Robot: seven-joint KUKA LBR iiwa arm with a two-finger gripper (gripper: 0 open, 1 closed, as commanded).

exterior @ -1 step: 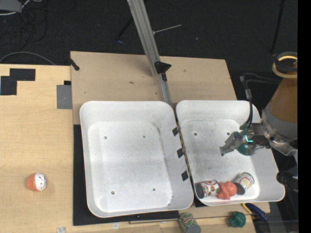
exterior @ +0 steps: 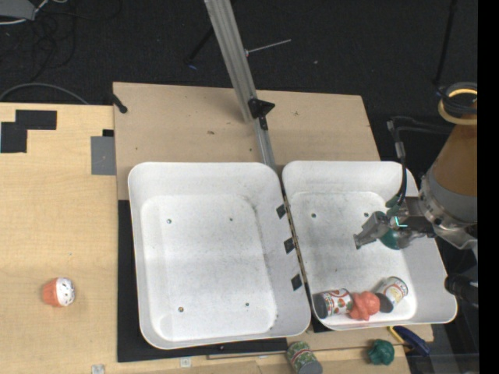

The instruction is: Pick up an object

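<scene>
Two white bins side by side on surface (exterior: 312,123). Right bin (exterior: 343,181): two cans (exterior: 334,302) (exterior: 393,292) and one red toy (exterior: 363,306), clustered against near edge. Rest of its floor bare. Hand (exterior: 373,232) over right side of that bin, well apart from cluster; cannot tell fingers' state. Left bin (exterior: 203,201) floor open. Outside bins: one ball (exterior: 58,292) far left, one can (exterior: 301,356) and one green toy (exterior: 381,352) at near edge.
</scene>
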